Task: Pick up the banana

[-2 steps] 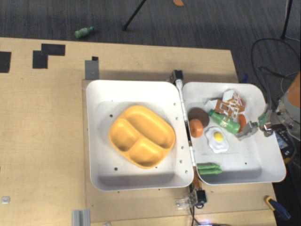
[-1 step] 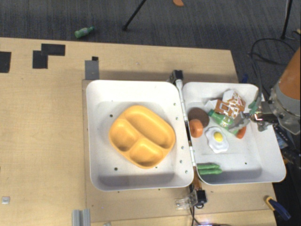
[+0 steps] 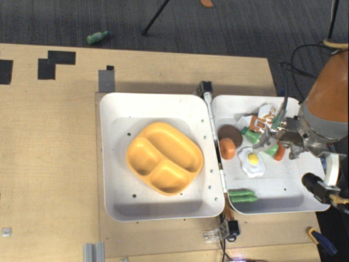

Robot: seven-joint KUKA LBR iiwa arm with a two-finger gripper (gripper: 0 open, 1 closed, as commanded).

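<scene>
The arm, entering from 3 o'clock, hovers its pincer point(image 3: 272, 138) over the right bin point(image 3: 283, 198) in the approach step, its opening impossible to judge, and the banana cannot be identified among the clutter, so locating it comes next.

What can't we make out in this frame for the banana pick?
- Banana: not identifiable; the cluttered items beside the gripper in the right bin are too small to tell apart.
- Finger state: lost against the clutter, camera view.
- Arm: cut off by the right edge.
- Items under the wrist: hidden by the arm.
</scene>
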